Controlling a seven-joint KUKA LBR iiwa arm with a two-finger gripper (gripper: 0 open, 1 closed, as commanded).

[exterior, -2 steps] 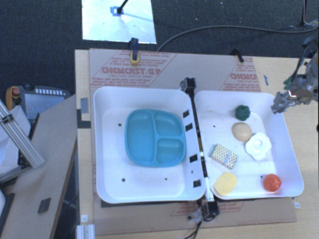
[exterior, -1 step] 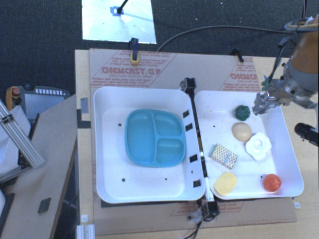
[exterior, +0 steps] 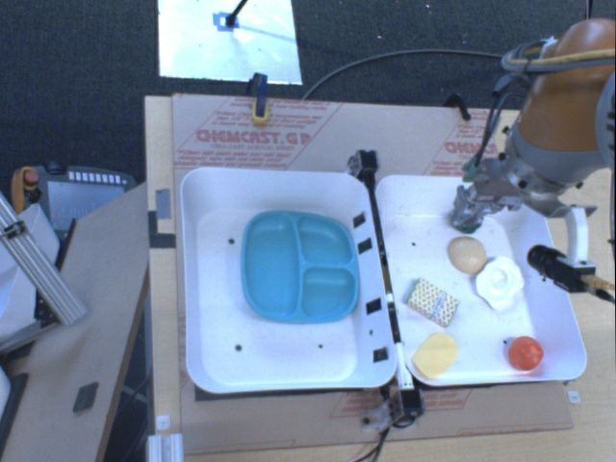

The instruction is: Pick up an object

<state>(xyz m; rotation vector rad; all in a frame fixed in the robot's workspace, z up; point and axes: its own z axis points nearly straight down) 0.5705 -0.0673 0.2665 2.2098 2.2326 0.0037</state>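
Observation:
The right bin (exterior: 414, 221) holds a tan egg-shaped object (exterior: 467, 254), a white fried-egg toy (exterior: 500, 283), a patterned small block (exterior: 433, 301), a yellow rounded piece (exterior: 436, 354) and a red tomato-like ball (exterior: 525, 352). My gripper (exterior: 469, 217) hangs low over the far part of the right bin, just above and behind the tan egg. Nothing shows between its tips.
The left bin (exterior: 207, 258) bears a blue divided plate (exterior: 298, 266). A black clip row (exterior: 375, 258) runs along the seam between the bins. A pendant (exterior: 72, 195) and an aluminium bar (exterior: 38, 268) lie off the bench at left.

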